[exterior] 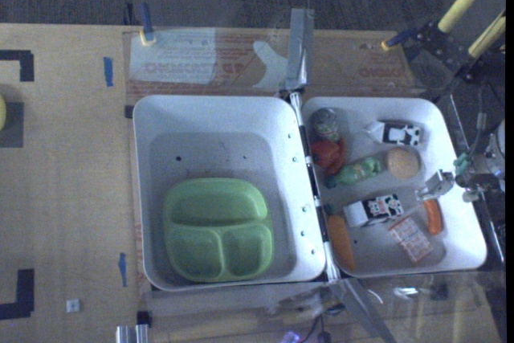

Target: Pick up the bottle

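right bin (450,253): one bottle (358,171)

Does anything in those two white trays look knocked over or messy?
Somewhat. In the right white bin, the small green bottle lies on its side among jumbled toy food, and a black-and-white carton is tipped over too. The green divided plate sits flat in the left bin.

Red lettering on the clear panel (181,67), reversed and too blurred to read

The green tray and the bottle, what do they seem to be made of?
The green tray looks like moulded plastic, matte, one even colour with rounded compartment ridges. The bottle, lying in the right bin, seems glossy green plastic; it is too small to be sure.
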Robot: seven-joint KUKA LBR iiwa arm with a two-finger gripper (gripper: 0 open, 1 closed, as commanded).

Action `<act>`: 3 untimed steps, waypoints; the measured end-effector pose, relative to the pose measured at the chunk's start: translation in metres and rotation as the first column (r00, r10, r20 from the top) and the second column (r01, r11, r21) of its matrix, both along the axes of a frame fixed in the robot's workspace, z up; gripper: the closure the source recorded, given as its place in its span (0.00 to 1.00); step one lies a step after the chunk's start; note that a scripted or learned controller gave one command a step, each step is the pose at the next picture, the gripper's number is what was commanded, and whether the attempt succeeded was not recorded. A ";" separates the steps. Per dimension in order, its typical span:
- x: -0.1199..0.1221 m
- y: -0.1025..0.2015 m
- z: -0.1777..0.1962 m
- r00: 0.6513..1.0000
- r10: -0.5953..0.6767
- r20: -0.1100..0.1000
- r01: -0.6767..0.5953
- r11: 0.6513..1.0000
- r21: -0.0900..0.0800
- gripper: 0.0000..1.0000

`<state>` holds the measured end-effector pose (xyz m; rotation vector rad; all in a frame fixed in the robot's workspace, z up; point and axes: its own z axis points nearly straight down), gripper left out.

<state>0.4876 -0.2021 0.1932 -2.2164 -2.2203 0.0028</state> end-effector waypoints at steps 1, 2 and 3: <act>0.009 -0.021 0.057 1.000 0.010 0.003 -0.010 1.000 -0.003 0.00; 0.029 0.014 -0.086 0.997 -0.081 0.005 0.081 0.997 -0.002 0.00; -0.006 0.051 -0.108 0.781 -0.625 0.007 0.625 0.781 0.000 0.00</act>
